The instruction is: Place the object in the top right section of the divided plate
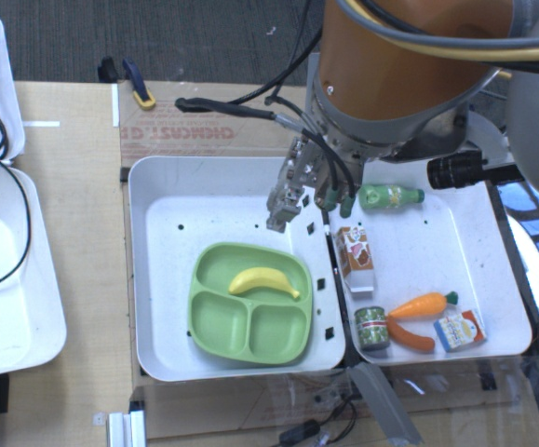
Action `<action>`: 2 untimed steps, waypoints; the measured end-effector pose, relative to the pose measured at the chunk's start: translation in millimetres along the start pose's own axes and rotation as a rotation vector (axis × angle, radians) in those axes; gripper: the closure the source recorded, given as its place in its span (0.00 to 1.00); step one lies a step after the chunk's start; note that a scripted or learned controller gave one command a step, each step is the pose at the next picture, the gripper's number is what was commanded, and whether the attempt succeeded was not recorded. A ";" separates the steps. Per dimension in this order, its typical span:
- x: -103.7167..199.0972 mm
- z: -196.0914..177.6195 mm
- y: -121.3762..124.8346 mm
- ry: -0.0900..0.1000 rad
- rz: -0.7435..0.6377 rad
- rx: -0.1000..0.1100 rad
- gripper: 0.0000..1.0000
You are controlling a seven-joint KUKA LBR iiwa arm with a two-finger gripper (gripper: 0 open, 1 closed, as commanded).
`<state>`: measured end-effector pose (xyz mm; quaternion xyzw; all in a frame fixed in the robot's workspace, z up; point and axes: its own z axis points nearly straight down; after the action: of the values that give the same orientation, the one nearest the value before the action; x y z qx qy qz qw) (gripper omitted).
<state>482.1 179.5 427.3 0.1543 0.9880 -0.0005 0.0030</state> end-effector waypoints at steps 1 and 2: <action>0.0 0.0 0.0 0.000 0.000 0.000 0.00; -1.8 -8.9 0.3 -0.002 0.001 0.000 1.00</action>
<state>483.8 179.3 436.3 0.1548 0.9879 -0.0006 0.0041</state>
